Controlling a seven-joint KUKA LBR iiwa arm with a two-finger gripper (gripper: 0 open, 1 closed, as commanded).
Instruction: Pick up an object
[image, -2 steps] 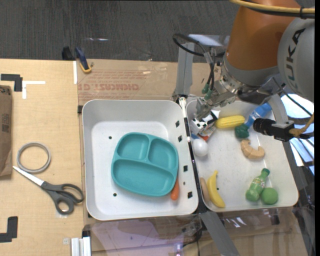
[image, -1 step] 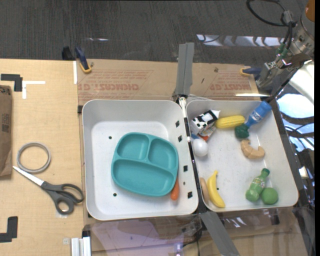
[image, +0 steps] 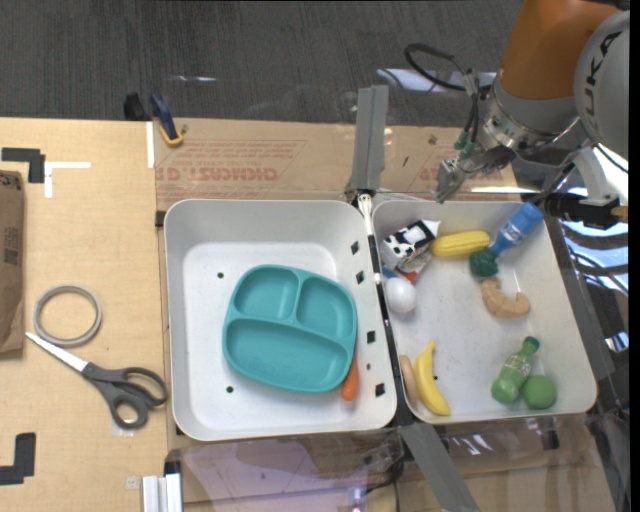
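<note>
From my seat I can read little. The cardboard sheet (image: 255, 160) lying behind the bins carries red printing, seen upside down and mirrored; I cannot make out a full word. On the arm (image: 600, 60) at the upper right, dark letters show on the grey casing, cut by the frame edge, seemingly part of "KUKA". The green bottle (image: 514, 373) has a label too small to read.

There are two white bins (image: 190, 300), one teal plate (image: 290, 328), one carrot (image: 349, 382), two bottles (image: 516, 230), two bananas (image: 430, 380), one pair of scissors (image: 105, 380) and one tape roll (image: 67, 313).
</note>
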